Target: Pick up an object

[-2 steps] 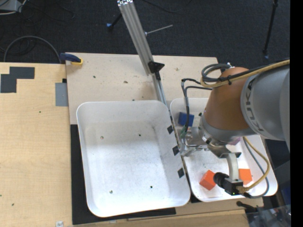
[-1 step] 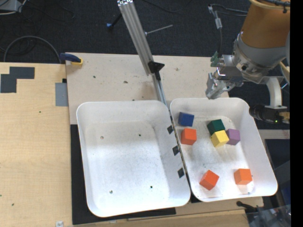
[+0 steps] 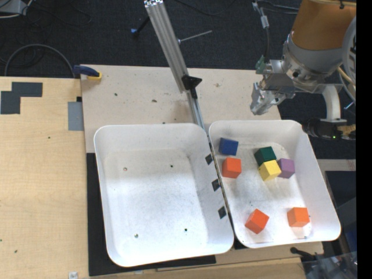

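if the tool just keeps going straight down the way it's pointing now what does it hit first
Probably the far rim of the right bin, or the bench just behind it. The tool hangs above that edge, pointing down. The nearest block, the green cube, lies further in. Depth is hard to judge from this slanted view.

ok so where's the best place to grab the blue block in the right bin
Probably the blue block, from straight above, pinching its two side faces. It sits flat and apart from the orange block below it. The bin wall is close, so avoid a slanted approach.
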Motion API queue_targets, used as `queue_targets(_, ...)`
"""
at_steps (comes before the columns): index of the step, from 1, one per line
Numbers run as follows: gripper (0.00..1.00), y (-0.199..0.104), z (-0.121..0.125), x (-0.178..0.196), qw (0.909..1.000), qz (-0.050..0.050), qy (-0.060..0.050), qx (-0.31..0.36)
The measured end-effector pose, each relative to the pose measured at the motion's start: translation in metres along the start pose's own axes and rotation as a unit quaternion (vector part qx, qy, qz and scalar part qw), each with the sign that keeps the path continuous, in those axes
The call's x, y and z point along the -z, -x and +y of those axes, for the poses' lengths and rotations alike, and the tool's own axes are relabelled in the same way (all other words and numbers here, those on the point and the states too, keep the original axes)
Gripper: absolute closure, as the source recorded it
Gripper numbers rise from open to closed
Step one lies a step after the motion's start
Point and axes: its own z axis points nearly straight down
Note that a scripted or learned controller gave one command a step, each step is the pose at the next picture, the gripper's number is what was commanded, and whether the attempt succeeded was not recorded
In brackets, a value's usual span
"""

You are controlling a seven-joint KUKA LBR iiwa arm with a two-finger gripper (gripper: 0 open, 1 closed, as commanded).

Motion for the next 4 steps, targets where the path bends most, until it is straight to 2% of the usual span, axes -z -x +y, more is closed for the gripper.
queue_targets(1,0.00,-0.001,-0.001,0.001,1.0000,0.000,-0.001,0.002)
queue_targets(2,0.00,0.014,-0.011,-0.112,1.0000,0.001,-0.005,-0.003)
queue_targets(3,0.00,-0.004,-0.056,-0.184,1.0000,0.002,-0.007,-0.004)
queue_targets(4,1.00,-0.002,-0.053,-0.169,1.0000,0.001,-0.003,-0.007)
